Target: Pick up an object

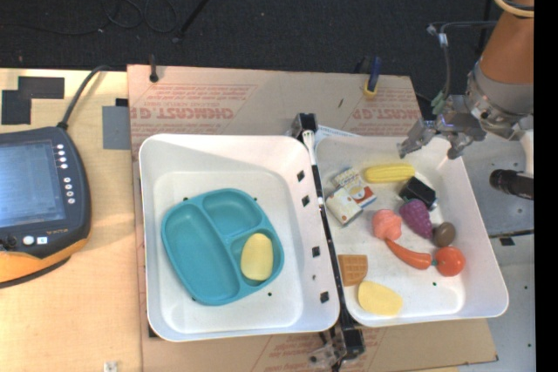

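Two shallow white bins sit side by side on the table: the left white bin (166, 170) carries a teal divided plate (209, 244) with a pale yellow oval piece (256, 257) in one compartment, kept apart as a likely drop place. The right white bin (475, 222) gathers the candidates, small toy foods clustered centrally, among them a yellow corn cob (388, 173) and red tomato (449, 260). Above its far edge hovers the claw (440, 137), fingers spread, grasping nothing.
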Robot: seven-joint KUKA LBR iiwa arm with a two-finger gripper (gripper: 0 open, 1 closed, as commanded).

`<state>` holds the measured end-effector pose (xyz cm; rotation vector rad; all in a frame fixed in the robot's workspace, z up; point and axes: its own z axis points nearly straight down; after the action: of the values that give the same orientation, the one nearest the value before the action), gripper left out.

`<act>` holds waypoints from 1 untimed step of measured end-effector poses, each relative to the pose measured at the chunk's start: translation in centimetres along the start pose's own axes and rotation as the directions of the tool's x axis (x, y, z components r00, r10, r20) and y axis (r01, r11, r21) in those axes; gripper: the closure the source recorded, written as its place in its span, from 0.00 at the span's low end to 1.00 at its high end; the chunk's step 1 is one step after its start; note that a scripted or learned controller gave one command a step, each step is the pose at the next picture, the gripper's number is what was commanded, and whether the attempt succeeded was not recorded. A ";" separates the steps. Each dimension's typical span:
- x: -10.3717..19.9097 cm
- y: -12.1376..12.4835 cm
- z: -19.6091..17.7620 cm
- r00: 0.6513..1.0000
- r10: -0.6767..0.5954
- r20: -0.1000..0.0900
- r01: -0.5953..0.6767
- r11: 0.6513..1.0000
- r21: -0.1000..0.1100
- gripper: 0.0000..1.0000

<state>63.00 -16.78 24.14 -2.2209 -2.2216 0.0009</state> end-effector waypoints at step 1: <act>1.5 0.7 12.9 1.000 -0.003 0.004 0.003 1.000 -0.017 0.00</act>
<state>63.67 -15.25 11.21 -2.2276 -2.2351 -0.0134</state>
